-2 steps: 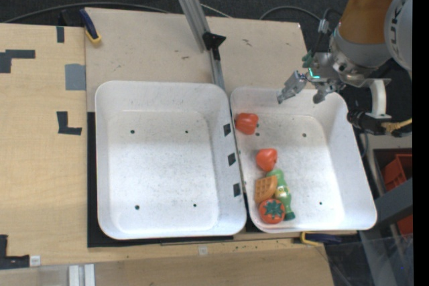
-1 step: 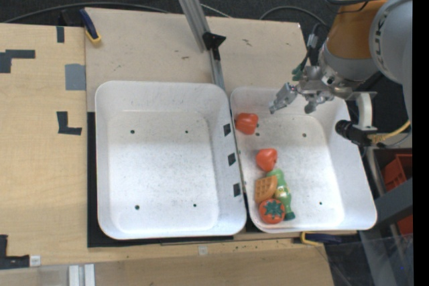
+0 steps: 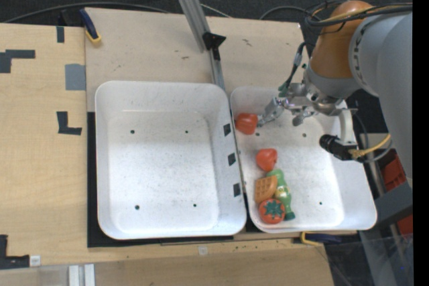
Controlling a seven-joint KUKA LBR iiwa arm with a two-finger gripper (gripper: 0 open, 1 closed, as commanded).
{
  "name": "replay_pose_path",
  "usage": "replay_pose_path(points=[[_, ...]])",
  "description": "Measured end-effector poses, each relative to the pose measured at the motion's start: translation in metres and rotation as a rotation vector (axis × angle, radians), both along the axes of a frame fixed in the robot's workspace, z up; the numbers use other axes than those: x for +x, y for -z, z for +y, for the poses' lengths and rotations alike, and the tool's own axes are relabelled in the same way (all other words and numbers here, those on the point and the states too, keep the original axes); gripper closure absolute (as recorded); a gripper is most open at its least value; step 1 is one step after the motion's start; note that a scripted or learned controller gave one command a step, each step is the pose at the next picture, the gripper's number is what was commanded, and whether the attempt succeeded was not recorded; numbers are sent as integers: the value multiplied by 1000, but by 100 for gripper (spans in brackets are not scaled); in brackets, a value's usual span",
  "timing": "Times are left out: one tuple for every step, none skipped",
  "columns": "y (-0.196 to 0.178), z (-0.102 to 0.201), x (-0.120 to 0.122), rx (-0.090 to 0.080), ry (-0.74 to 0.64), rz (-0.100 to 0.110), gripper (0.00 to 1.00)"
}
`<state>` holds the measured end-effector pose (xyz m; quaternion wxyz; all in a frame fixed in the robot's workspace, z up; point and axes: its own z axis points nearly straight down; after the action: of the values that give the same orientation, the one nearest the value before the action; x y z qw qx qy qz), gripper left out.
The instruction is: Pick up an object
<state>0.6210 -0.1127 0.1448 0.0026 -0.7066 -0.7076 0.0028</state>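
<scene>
Eyes on the red round toy (image 3: 246, 122), the likeliest pick here: it sits in the right bin (image 3: 348, 211), hard against that bin's left wall and up toward its far corner, close to the divide between the two bins. Just beside it, on the side away from that wall, comes the gripper (image 3: 281, 107), pointing down and across at the toy, tips near it but, as far as this slanted view lets me judge, not touching. How wide the jaws stand I cannot tell; the metal parts blur together, and nothing shows between them. So the relation that matters: the toy lies from the jaws toward the left wall, a short way off, and being roundish it offers no clear long axis to line up with. The wall behind it may crowd a finger.

Further along the same bin, toward the near edge of the worktop, another red piece (image 3: 266, 159) lies alone, and beyond that a small heap (image 3: 273, 196) of orange, green and red toys rests by the near-left corner. The left bin (image 3: 107, 144) sits alongside.
</scene>
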Motion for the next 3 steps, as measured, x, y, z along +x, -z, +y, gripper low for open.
replay_pose_path(points=[[34,-5,2,-8,3,-16,0],[25,-5,2,-9,3,-15,100],[-39,-7,5,-1,0,-13,100]])
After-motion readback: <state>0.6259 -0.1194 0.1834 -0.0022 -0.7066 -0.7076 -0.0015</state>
